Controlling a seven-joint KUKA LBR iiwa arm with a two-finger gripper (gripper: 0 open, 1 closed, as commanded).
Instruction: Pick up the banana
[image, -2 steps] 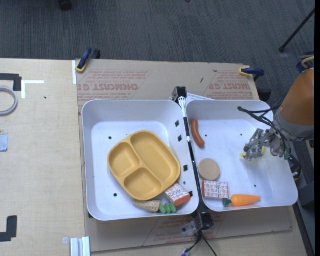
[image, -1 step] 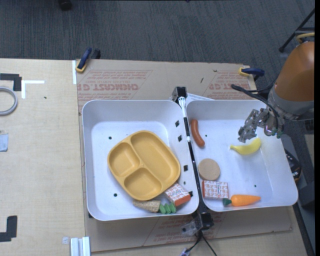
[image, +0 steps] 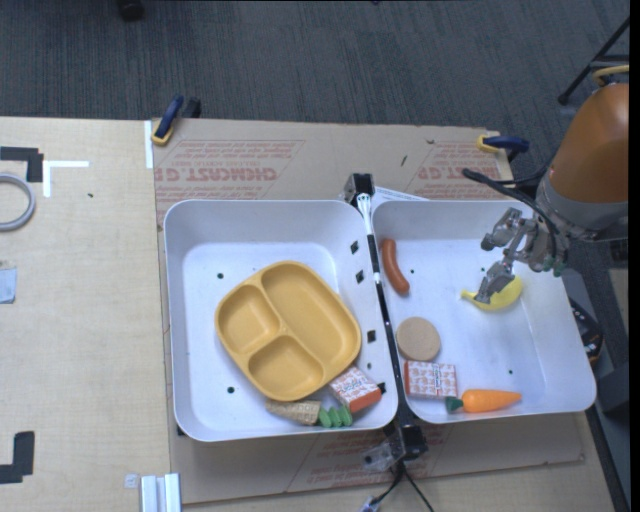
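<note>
The yellow banana (image: 503, 297) lies in the right bin (image: 560, 385), near its far right side. The gripper (image: 492, 283) reaches in from the right under the orange-banded wrist, and its tip sits right over the banana's left end, covering part of it. The banana appears to rest on the bin floor.
The right bin also holds a sausage (image: 394, 267), a round brown cookie (image: 419, 339), a red-patterned box (image: 432, 380) and a carrot (image: 486, 400). In the left bin (image: 190, 300) are a yellow divided plate (image: 287, 329) and small food items (image: 337, 397) at its front edge.
</note>
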